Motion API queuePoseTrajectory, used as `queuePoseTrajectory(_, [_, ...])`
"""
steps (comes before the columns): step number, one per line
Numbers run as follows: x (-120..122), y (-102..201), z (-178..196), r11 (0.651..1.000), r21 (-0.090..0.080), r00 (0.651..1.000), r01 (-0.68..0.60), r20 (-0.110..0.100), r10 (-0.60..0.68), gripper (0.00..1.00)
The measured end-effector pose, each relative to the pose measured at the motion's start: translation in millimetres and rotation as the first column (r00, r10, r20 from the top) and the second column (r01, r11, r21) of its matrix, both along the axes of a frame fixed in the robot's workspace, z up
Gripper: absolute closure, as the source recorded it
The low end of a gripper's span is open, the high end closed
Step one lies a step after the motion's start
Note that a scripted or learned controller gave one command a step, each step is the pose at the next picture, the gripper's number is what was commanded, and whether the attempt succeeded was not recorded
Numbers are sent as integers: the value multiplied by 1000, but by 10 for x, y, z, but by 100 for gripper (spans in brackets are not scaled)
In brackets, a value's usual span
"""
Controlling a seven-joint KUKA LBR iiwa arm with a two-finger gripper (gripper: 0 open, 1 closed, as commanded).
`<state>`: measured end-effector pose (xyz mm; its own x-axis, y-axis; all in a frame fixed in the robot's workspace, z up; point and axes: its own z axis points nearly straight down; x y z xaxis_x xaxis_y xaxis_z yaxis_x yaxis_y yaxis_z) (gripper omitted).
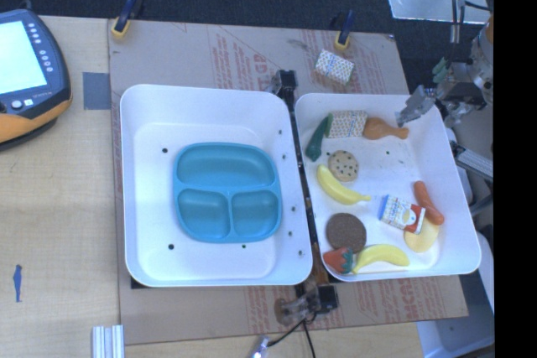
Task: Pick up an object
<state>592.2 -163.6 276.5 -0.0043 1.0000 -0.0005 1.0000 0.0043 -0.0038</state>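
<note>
Nearby, chicken drumstick (383,128) beside cracker (347,125), cookie (342,166) (chocolate-chipped) above banana (339,187)

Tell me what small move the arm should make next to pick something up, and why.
Probably a short move inward and down toward the chicken drumstick. The gripper sits at the right bin's far right corner, and the drumstick lies closest to it, with some bare floor on its near side.
</note>
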Motion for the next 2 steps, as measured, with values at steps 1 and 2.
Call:
queuePoseTrajectory(1, [-121, 386, -1189, 1000, 0, 1000, -2, -3, 2, 0])
queuePoseTrajectory(2, [-327, 512, -1855, 1000, 0, 1000, -1, -2, 1, 0])
